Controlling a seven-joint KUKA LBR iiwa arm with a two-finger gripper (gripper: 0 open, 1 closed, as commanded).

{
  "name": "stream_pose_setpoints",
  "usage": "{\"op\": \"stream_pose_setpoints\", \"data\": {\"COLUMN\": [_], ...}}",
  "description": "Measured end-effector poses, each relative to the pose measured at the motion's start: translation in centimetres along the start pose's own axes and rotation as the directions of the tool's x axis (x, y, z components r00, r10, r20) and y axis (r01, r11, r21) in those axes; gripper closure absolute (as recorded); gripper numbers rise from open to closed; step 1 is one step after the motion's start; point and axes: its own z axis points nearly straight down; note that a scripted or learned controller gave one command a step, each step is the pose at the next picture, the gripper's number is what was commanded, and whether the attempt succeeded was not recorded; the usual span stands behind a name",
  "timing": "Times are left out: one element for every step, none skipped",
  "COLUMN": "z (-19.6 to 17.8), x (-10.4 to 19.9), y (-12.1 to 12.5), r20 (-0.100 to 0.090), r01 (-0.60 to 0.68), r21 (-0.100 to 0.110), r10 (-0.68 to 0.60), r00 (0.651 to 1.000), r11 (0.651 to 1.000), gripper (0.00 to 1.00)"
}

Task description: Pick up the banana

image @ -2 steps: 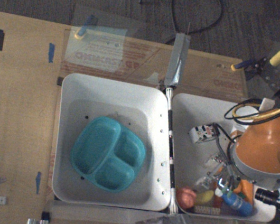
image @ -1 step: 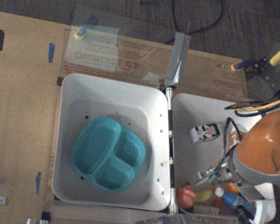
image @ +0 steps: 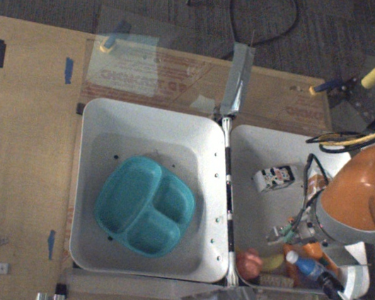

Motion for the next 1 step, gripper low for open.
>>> {"op": "stream_pose_setpoints", "data": {"z": [0.01], "x": [-0.01], "y": [-0.01], "r20": [0.0], "r01": [-0.001], "r21": [0.0], "r10": [0.001], "r00": [1.0], "r11": [1.0], "gripper": [0.0]}}
